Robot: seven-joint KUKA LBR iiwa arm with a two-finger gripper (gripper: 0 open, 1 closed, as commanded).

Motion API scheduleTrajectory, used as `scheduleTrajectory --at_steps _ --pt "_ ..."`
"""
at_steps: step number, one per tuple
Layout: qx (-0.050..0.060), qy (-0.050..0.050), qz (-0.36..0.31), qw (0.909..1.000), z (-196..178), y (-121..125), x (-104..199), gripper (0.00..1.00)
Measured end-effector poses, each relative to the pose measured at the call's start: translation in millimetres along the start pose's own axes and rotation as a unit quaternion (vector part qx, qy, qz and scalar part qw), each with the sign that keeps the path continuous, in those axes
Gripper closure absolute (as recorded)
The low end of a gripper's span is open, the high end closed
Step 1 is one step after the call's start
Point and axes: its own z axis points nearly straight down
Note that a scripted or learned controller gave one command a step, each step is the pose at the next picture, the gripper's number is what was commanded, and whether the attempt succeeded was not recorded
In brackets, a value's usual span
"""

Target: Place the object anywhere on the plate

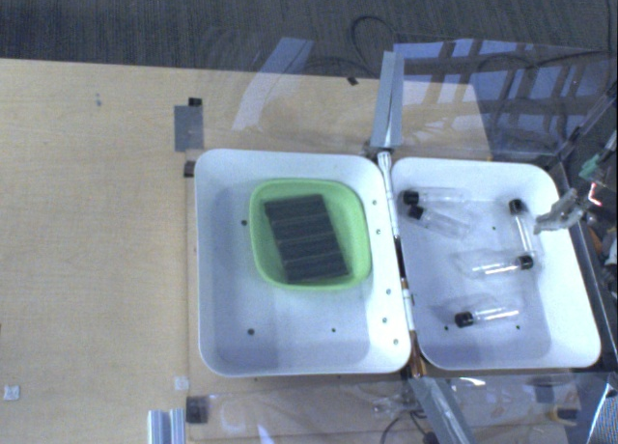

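A green square plate (360, 239) sits in the left white bin (222, 336). A dark ribbed rectangular block (306, 237) lies flat on the plate's middle. Several clear tubes with black caps lie in the right white bin (570, 336): a pair at its upper left (436, 208), one upright along the right side (521, 232), one below that (500, 264), and one near the front (485, 317). My gripper (564, 211) hangs at the right bin's upper right edge, beside the upright tube, small and partly cut off. I see nothing held in it.
A grey metal post (387, 104) stands behind the seam between the bins. A small grey bracket (189, 126) lies on the wooden bench to the upper left. Cables and frame parts crowd the far right.
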Motion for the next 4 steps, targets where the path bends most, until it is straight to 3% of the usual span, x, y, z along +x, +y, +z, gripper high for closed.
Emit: scheduleTrajectory --at_steps 1,2,3,4 --pt "-0.001 0.0 0.01 1.0 6.5 39.0 22.7 0.0" --pt "-0.001 0.0 0.033 0.9995 4.1 32.5 21.0 0.0" --pt "-0.003 0.0 0.06 0.9982 -33.2 26.1 20.2 0.0" --pt "-0.002 0.0 0.079 0.9968 -45.6 6.5 2.8 0.0"
